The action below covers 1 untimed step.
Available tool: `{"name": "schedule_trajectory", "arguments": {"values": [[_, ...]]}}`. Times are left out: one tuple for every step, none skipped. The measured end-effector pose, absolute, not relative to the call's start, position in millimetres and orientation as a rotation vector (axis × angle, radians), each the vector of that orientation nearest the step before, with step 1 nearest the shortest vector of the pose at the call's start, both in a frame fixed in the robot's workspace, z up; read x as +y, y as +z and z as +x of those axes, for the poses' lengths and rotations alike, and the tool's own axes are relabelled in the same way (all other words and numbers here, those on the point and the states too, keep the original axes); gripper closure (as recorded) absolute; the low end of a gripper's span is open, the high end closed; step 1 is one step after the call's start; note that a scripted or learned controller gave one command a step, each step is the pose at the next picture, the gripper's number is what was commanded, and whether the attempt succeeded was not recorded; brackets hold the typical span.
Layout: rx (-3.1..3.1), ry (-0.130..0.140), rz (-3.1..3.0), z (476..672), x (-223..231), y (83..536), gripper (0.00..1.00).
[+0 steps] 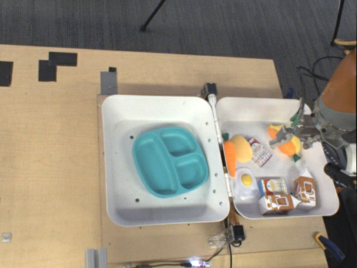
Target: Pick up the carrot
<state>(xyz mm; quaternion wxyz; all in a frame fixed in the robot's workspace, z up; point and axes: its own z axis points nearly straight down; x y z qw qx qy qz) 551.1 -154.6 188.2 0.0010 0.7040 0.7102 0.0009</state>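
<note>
- Jaws first: whether mine are parted or closed I cannot tell, because the metal at my tip is small and tangled against the things beneath it.
- My gripper [294, 134] sits over the right bin [252, 108], toward its far right part, with the tip pointing left across the bin.
- My grey arm comes in from the right edge, and the orange band [341, 88] above my wrist shows as a broad curved shape at the upper right.
- Just beside my tip lies a small orange and yellow piece [290, 146]; another yellow-orange bit [275, 130] lies just left of it. I cannot tell whether either one is between my tips.
- The carrot [229, 157] lies against the left wall of the right bin, long and orange, well apart from my tip.
- A yellow fruit [241, 148] touches the carrot's right side, and a small printed packet [260, 153] lies just right of that.
- Two brown and white cartons [290, 194] stand along the near edge of the right bin, with a pale cup [246, 181] to their left.
- The left bin [120, 149] holds a teal divided tray [170, 161].
</note>
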Motion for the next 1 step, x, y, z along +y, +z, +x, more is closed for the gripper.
{"name": "schedule_trajectory", "arguments": {"values": [[1.943,0.009,2.466,572.0,-197.9,97.1,0.00]]}}
